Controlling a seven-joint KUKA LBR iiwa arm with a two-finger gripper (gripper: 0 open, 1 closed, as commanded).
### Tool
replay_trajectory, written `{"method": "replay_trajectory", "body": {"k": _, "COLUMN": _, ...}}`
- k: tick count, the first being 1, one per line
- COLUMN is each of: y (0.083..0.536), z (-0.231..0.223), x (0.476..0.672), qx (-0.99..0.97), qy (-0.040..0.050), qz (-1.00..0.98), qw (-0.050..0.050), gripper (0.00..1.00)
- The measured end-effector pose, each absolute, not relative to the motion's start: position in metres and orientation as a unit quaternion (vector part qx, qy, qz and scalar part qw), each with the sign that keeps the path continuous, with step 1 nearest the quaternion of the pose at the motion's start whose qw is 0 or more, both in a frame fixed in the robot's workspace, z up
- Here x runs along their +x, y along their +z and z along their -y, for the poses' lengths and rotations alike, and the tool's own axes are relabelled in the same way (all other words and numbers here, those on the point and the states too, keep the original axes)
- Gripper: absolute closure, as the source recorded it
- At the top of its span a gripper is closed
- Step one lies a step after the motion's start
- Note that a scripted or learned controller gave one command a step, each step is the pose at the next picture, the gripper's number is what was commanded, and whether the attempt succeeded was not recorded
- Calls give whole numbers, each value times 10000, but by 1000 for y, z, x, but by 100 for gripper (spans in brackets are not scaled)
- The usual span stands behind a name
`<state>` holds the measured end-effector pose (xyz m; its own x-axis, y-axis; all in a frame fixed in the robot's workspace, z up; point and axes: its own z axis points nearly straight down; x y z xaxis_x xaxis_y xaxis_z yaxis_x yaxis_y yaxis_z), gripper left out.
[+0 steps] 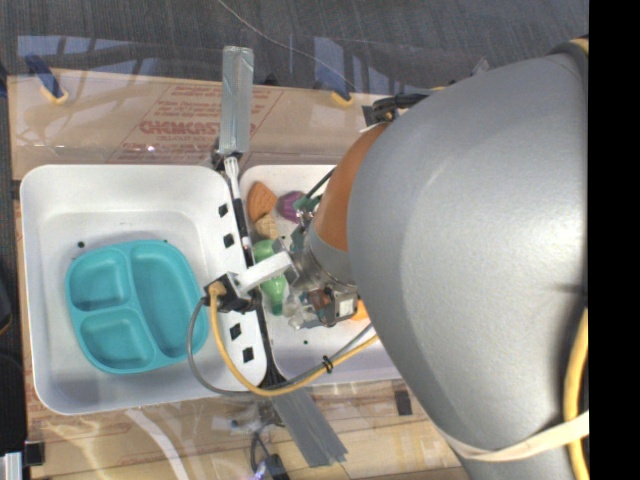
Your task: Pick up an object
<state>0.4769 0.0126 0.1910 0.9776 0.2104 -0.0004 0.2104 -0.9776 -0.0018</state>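
Note:
The grey arm with its orange band reaches in from the right and covers most of the right bin. Its gripper is down inside that bin near the left wall, among several small objects. A tan-brown object lies at the bin's far left corner, with a purple one beside it and a green one just left of the gripper. An orange bit peeks out under the wrist. The arm hides the fingertips.
The left bin holds a teal divided tray. A yellow cable and a grey cable loop from the wrist over the ridge between the bins. Brown cardboard lies behind the bins.

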Motion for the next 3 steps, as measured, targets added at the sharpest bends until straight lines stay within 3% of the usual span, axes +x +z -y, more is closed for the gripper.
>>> {"method": "replay_trajectory", "body": {"k": 2, "y": 191, "z": -43, "x": 476, "qx": -9946, "qy": 26, "qz": 1035, "qw": 17, "gripper": 100}}
{"method": "replay_trajectory", "body": {"k": 3, "y": 190, "z": -16, "x": 476, "qx": -9947, "qy": 28, "qz": 1032, "qw": 20, "gripper": 100}}
